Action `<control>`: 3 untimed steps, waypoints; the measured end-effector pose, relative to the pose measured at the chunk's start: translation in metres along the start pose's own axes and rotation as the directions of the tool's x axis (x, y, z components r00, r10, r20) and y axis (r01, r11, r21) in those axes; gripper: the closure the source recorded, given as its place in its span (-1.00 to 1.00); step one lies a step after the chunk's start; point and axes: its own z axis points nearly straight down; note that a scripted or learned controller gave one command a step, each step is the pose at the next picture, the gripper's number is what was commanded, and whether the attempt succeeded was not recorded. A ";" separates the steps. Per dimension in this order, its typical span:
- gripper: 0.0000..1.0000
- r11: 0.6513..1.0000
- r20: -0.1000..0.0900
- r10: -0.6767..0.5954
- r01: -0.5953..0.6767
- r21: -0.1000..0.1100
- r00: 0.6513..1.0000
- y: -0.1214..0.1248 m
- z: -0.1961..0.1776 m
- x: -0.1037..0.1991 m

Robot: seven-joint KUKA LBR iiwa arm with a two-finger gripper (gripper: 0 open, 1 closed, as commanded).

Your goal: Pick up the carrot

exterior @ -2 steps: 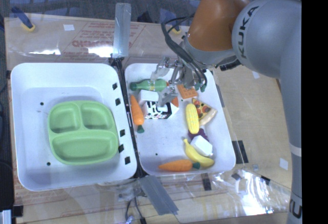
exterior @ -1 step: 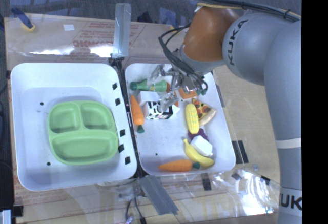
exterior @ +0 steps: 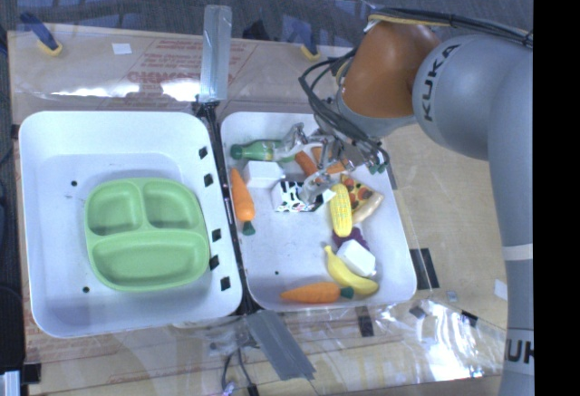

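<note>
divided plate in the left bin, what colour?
Light green; the divided plate lies in the left bin, seen clearly in the camera view.

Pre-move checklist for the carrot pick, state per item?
1. Target located: ok. One carrot lies along the right bin's left wall; a second carrot lies by its near wall.
2. Which carrot is meant: cannot tell.
3. End effector over a carrot: not ok. It sits at the bin's far middle, above the cow-patterned block, apart from both.
4. Holding anything: cannot tell.
5. Clutter near the second carrot: not ok. The banana lies close by its tip.
6. Green plate out of the way: ok, in the left bin.
</note>
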 end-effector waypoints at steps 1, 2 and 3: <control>1.00 1.000 0.010 -0.004 0.004 0.008 1.000 -0.001 -0.015 -0.004; 1.00 0.991 -0.024 0.134 -0.134 -0.006 0.991 0.015 -0.026 0.029; 1.00 0.886 -0.021 0.463 -0.463 0.002 0.886 -0.004 -0.019 0.044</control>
